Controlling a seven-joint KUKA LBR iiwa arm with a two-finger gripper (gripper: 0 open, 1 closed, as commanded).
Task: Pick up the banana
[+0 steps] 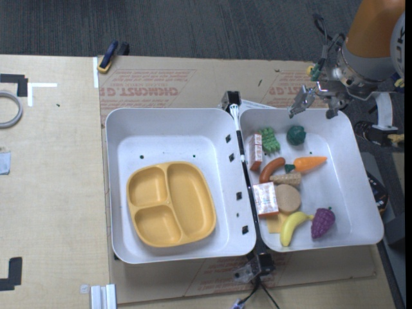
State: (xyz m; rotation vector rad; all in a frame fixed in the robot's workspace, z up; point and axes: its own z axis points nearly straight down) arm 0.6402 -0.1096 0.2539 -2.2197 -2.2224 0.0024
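Observation:
The yellow banana (292, 226) lies near the front edge of the right bin (358, 172), between a slice of cheese and purple grapes (322, 223). My gripper (316, 106) hangs above the back rim of that bin, well away from the banana. Its two fingers are spread apart with nothing between them.
The right bin also holds a carrot (309, 164), a sausage (271, 167), green broccoli (296, 134), a leafy green (270, 140), two packets (264, 197) and a round bun (288, 198). The left bin (122, 140) holds a yellow divided plate (170, 203).

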